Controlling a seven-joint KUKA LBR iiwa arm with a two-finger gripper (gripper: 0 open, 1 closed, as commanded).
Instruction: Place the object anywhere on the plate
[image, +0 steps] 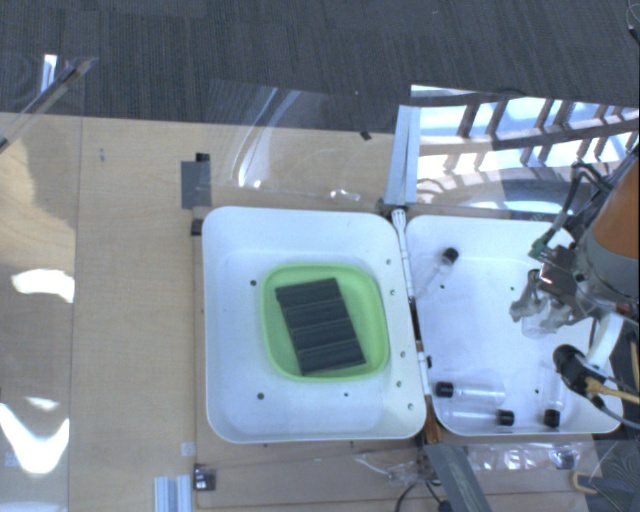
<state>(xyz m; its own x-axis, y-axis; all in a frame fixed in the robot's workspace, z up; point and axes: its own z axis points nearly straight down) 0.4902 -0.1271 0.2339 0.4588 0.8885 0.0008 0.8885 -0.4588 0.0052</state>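
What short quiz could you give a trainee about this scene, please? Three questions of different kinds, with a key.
1. True or false: the dark ribbed block lies on the green plate.
2. Which bin holds the clear vials with black caps? A) the left bin B) the right bin C) both
3. Fill in: the gripper hangs over the ____ bin.

Key:
1. True; the block rests inside the plate's rim, in the left bin.
2. B; one vial lies near the front wall, another near the back left corner.
3. right
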